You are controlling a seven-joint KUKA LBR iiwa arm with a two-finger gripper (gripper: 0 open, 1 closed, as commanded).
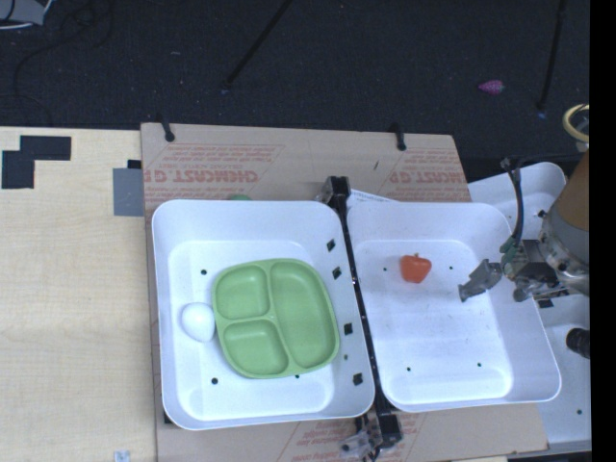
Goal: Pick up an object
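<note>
Claw (478,284) sits at the right bin's (452,393) right edge; whether it is open, I cannot tell. Orange toy (416,269) lies just left of it, toward the bin's upper middle

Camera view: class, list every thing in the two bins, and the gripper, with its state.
Green tray: flat in the left bin, its three compartments bare.
White ball: resting against the tray's left edge.
Orange pepper: lying free in the right bin.
Gripper: beside the pepper, apart from it.

Arm (577,219) at right, pincer (481,282) low
</note>
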